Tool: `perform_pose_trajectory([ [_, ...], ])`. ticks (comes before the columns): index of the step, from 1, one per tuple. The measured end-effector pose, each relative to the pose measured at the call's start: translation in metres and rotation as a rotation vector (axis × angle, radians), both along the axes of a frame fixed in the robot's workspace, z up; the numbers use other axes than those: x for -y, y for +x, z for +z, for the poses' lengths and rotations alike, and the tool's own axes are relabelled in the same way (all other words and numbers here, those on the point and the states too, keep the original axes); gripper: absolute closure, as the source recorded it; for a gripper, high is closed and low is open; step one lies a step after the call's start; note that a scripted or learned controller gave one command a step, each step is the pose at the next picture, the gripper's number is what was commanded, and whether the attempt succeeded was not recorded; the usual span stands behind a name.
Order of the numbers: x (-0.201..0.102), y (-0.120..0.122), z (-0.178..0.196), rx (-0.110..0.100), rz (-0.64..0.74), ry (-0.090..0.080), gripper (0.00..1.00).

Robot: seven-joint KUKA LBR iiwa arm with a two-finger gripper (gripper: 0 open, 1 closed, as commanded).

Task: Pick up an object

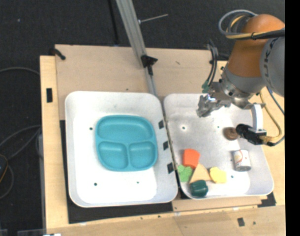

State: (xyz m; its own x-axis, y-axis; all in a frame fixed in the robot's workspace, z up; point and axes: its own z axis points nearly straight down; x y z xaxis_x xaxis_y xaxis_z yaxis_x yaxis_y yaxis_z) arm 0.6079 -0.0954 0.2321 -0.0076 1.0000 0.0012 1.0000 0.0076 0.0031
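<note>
White plastic bins side by side: left bin (76, 132) holds a teal divided plate (125, 142), right bin (182, 112) holds the loose items. I can't read any writing from here; the small white can (241, 160) on its side near the right wall has a reddish label patch, too blurry to make out. Pick candidates sit bunched at the right bin's near edge: orange block (191, 157), light green piece (184, 172), tan wedge (200, 173), yellow piece (218, 175), dark green piece (198, 188) (several touching, exact shapes hard to tell). A small brown round thing (230, 133) lies apart, by the arm's black fitting. Gripper (205, 106) hangs over the right bin's far end, well away from the cluster, nothing between its fingers; I can't tell whether they're spread or together. The arm's upper part is cut off at the right.
</note>
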Motion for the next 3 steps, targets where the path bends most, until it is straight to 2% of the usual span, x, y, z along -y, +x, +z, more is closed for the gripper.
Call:
perform_pose_trajectory([
  [2,-0.109,0.007,0.021,-0.001,0.001,0.001,1.0],
  [3,-0.157,0.02,0.013,-0.002,-0.001,-0.001,1.0],
])
